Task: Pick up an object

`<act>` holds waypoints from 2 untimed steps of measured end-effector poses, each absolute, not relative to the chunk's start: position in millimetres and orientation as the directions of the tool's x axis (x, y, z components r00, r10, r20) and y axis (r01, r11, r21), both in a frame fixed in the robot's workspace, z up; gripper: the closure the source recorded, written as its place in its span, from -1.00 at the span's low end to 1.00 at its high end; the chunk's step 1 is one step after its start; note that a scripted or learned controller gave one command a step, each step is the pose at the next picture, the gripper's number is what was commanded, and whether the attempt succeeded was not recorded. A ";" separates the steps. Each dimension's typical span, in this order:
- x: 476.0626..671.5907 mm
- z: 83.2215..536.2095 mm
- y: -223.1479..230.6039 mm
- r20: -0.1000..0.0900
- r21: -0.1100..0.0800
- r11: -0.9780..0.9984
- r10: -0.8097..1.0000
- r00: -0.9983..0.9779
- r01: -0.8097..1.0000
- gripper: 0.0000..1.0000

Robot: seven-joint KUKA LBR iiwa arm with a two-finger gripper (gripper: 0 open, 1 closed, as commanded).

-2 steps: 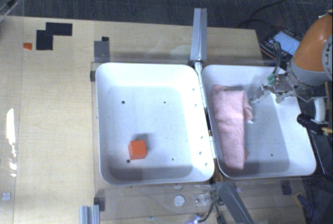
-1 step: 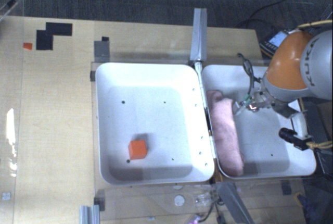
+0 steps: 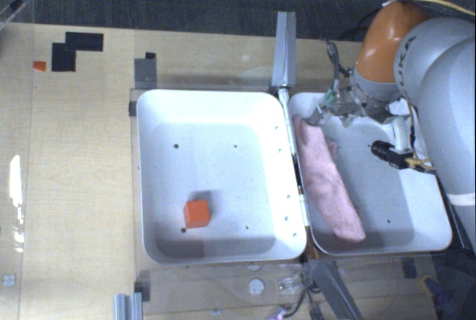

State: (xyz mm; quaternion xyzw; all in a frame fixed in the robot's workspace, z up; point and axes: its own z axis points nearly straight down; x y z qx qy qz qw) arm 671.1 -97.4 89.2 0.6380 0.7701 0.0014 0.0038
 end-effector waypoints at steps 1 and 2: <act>615.8 89.3 -88.3 -0.003 0.011 0.213 0.977 -0.213 0.977 -1.00; 585.2 202.0 -119.4 -0.002 0.011 0.017 1.000 -0.017 1.000 -1.00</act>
